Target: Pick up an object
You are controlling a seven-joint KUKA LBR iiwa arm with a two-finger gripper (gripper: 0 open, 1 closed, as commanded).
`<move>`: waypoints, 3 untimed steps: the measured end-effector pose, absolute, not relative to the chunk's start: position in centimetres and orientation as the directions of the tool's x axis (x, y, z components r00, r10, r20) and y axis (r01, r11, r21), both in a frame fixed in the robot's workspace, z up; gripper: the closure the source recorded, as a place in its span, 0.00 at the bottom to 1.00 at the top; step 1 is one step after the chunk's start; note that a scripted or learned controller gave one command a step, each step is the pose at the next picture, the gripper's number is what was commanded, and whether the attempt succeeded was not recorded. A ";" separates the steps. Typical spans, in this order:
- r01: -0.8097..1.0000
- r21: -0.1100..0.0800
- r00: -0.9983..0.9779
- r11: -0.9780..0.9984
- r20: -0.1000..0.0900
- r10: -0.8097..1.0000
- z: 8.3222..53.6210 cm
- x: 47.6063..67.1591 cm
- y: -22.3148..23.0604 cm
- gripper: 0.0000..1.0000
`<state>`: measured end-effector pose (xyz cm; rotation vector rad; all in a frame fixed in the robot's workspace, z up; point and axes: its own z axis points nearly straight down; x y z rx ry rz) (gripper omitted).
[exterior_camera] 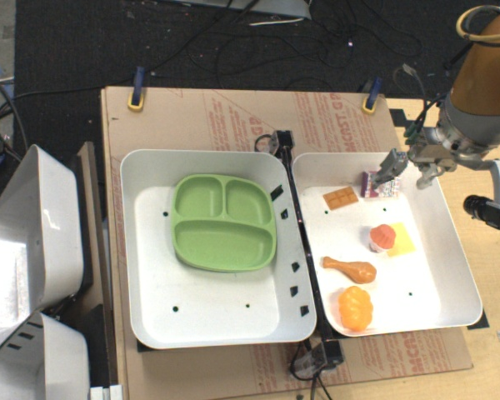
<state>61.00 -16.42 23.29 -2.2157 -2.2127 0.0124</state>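
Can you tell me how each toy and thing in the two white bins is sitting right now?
Green plate: flat, right way up, in the left bin.
Cracker: flat in the right bin.
Purple packet: by the gripper.
Red toy: on a yellow square.
Chicken leg: on its side.
Orange toy: near the front rim.

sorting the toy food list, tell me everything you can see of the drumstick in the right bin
The drumstick is a toy chicken leg, golden brown and glossy, plastic by its look. It has a thin bone end pointing left and a plump meat end on the right. It lies flat on the right bin floor, near the middle, between the red and yellow piece above and the orange fruit below, touching neither.
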 end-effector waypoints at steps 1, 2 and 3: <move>1.000 0.000 -0.001 0.001 -0.001 1.000 24.1 61.3 -16.4 0.00; 1.000 -0.003 0.000 0.000 0.000 1.000 19.8 61.2 -16.4 0.00; 1.000 -0.004 0.000 0.000 0.001 1.000 13.4 61.3 -16.1 0.00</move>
